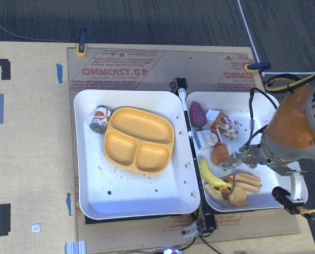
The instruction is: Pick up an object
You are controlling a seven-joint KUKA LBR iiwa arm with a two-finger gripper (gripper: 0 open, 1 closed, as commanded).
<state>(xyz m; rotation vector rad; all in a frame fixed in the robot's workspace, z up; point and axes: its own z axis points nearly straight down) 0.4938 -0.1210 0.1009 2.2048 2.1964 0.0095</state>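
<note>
My gripper (234, 161) is low in the right bin (268, 106), in the middle of the toy food. It hangs just right of an orange-brown pastry piece (219, 154) and just above a hot dog (246, 181). A banana (214, 177) lies to its lower left, with a bread chunk (237, 196) below. Farther back are a purple eggplant (198, 114), a snack packet (225, 125) and a small blue-white carton (205, 138). I see nothing clearly held in the gripper.
The left bin (88, 184) holds a yellow divided plate (138, 139) and a crushed can (100, 119) at its back left. The arm's orange band (295, 123) covers the right bin's right side. Cables run over that bin's back rim.
</note>
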